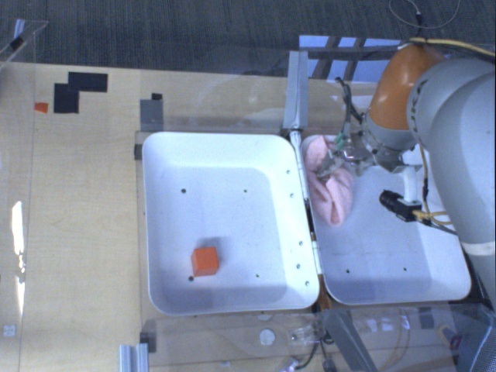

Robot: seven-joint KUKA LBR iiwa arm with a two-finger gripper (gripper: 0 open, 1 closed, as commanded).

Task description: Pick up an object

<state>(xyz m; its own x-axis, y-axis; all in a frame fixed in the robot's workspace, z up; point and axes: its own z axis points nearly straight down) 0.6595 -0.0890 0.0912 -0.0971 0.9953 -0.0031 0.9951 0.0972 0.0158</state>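
Camera view gives us a slanted look down on a pale wooden table (77, 231) carrying two shallow white bins side by side. We take the left bin (225, 161) as our landmark. Inside it, toward its near left part, an orange cube (205, 261) sits alone on the floor, well apart from every wall. Just to the right of the left bin, touching along the shared edge, lies the right bin (387, 273). At that bin's far left corner, right against the divider, we see a pink cloth (331, 186) bunched and hanging in a loose fold. The end effector (343, 156) is at the cloth's upper edge, and the fabric appears gathered up at it, but we cannot tell whether it is clenched or released. Behind it rises the grey arm (453, 130) with its orange band (403, 80)
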